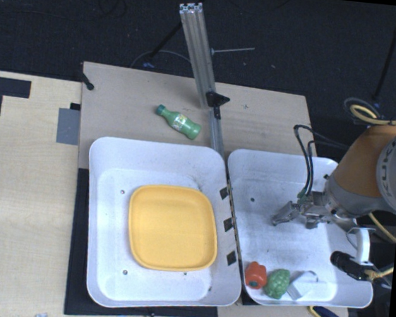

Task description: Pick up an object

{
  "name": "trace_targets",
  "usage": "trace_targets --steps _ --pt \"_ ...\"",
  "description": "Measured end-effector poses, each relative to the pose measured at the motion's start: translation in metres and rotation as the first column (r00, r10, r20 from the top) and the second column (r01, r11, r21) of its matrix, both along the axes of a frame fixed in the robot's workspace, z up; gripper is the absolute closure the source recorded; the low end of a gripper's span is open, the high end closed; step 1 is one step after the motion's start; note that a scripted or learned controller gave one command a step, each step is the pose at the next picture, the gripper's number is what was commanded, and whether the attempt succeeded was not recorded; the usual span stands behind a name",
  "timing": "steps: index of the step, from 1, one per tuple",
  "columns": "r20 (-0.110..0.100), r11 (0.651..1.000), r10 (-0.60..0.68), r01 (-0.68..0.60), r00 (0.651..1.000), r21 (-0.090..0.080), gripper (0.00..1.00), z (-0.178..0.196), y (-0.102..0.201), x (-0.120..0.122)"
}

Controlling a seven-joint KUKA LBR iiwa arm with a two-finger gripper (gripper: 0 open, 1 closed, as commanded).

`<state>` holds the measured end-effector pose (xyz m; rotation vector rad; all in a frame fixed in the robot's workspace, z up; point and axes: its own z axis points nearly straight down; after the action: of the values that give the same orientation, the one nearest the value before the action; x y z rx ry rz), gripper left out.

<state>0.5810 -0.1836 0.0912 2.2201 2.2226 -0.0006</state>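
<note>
In the right bin (267, 176), three small things lie together at the near edge: a red pepper-like object (255, 274), a green lumpy object (277, 283) touching it, and a small grey-white piece (300, 286) beside that. My gripper (282, 216) hangs low over the middle of the right bin, pointing left, well apart from those three objects. Nothing shows in its grasp. A square yellow plate (173, 227) lies flat in the left bin (113, 159).
A green bottle (179, 122) lies on its side on the bench behind the left bin. A slanted aluminium post (200, 44) rises behind the divide between the bins. Black cables (305, 149) loop above the right bin by the arm.
</note>
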Motion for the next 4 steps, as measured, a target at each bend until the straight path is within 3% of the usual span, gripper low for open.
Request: trace_targets --steps 1,3,4 --pt "0.002 1.0 -0.001 0.001 1.0 0.0 1.0 0.011 -0.001 0.0" --pt "0.004 1.0 -0.001 0.001 1.0 -0.001 1.0 0.123 0.002 -0.001" --pt "0.001 1.0 0.002 -0.002 1.0 0.0 1.0 0.135 0.048 -0.003"
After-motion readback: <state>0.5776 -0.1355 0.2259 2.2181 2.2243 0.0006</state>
